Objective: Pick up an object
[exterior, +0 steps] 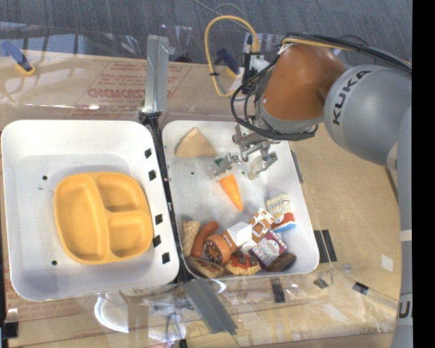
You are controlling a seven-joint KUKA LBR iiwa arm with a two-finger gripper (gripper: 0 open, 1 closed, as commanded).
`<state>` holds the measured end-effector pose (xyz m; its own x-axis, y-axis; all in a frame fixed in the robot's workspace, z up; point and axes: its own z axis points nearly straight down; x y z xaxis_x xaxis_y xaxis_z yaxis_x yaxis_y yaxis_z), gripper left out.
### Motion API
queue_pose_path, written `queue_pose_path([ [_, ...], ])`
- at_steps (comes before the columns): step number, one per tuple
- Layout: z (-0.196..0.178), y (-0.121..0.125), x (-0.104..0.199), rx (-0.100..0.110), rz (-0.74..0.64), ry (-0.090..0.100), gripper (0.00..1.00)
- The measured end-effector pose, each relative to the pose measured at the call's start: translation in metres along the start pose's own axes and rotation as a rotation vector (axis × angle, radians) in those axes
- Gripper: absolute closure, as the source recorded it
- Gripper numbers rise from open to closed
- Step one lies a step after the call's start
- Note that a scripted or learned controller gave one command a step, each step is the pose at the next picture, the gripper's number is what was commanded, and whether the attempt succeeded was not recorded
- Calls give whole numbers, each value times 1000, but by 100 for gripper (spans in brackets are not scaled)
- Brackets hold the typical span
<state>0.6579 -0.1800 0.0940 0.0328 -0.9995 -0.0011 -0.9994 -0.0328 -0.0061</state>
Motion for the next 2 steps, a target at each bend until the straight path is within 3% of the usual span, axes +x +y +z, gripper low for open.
queue_pose_path([
  [1,-19,-5,1,14,0,3,100],
  [2,-140,-5,-55,7,105,2,100],
])
